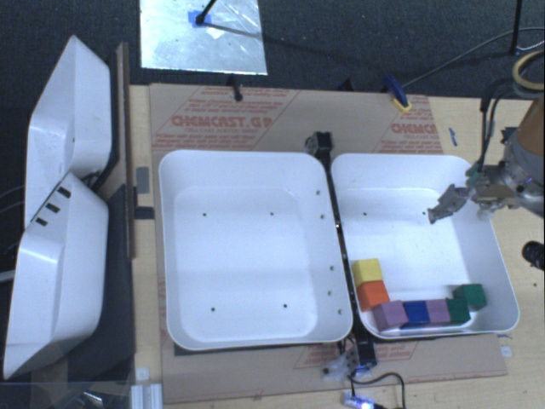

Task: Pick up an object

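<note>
While small coloured blocks [417,310] are clustered along the near edge of the right shallow white bin [400,186], the grey two-finger gripper [443,206] is seen above it, seemingly empty and parted.

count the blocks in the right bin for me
6, along the right bin's near edge: yellow block, orange block, purple block, blue block, pink block, green block. More may be hidden.

We read "CHEMCAST GP" printed in red on the brown protective sheet [255,113] beneath the bins, once near its upper left and again, partly cut off, near its upper right.
</note>
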`<state>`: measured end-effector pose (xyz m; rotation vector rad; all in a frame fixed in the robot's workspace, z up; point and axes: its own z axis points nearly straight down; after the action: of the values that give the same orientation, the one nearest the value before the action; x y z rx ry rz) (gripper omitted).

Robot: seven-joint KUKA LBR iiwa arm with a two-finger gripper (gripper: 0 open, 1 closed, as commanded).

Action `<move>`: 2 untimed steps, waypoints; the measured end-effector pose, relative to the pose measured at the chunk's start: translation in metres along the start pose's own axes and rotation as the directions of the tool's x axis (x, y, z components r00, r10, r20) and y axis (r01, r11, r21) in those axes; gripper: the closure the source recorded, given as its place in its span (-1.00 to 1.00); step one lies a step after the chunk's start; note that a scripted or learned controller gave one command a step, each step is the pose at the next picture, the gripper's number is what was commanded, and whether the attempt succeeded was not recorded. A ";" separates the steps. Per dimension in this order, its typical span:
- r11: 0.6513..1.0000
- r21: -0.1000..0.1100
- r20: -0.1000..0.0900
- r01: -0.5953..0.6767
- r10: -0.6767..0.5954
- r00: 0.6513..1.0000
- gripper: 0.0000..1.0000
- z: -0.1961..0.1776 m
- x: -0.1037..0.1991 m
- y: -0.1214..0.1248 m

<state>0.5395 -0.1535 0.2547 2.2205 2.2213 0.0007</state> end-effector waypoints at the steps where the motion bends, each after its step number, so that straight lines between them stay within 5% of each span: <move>1: 1.000 -0.002 -0.001 0.006 -0.006 1.000 -1.00 -0.009 0.060 0.055; 2: 1.000 -0.001 0.000 0.002 -0.002 1.000 -1.00 -0.027 0.063 0.129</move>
<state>0.6683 -0.0907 0.2821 2.2178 2.2230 0.0021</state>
